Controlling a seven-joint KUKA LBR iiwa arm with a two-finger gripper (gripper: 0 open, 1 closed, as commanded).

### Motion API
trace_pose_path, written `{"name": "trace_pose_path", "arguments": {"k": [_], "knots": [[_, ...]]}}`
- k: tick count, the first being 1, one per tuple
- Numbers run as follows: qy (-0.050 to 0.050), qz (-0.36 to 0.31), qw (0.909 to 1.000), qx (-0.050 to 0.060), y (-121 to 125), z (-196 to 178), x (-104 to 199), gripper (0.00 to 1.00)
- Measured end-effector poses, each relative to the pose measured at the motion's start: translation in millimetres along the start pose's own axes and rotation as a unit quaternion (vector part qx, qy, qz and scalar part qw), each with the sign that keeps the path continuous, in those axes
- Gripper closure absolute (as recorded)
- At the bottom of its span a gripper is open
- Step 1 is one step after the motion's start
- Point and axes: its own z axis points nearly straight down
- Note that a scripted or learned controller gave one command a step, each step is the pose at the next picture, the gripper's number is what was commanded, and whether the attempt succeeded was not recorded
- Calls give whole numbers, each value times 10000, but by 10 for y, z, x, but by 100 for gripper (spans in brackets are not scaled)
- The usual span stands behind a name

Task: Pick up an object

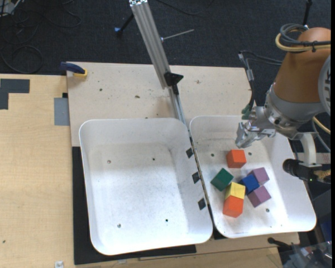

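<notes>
The bench (123, 88) carries two shallow white bins side by side. The left bin (100, 149) sits left of the divider; the right bin (290, 216) holds all the blocks. The arm (298, 77) reaches in from the right, its orange band above the wrist, and the gripper (244, 141) hangs over the far part of the right bin; whether its fingers are spread or pressed together cannot be told, and nothing is seen between them. Just near and slightly left of the gripper lies an orange cube (236, 158), close below the fingertips. Nearer still sits a cluster: a green cube (221, 179), a blue cube (249, 183), two purple cubes (260, 175) (259, 195), a yellow cube (235, 191) and a second orange block (233, 206).
</notes>
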Motion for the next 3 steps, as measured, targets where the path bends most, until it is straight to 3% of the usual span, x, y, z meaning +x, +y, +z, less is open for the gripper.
{"name": "trace_pose_path", "arguments": {"k": [3], "knots": [[-6,3,10000,8,431,251,1555,100]]}}
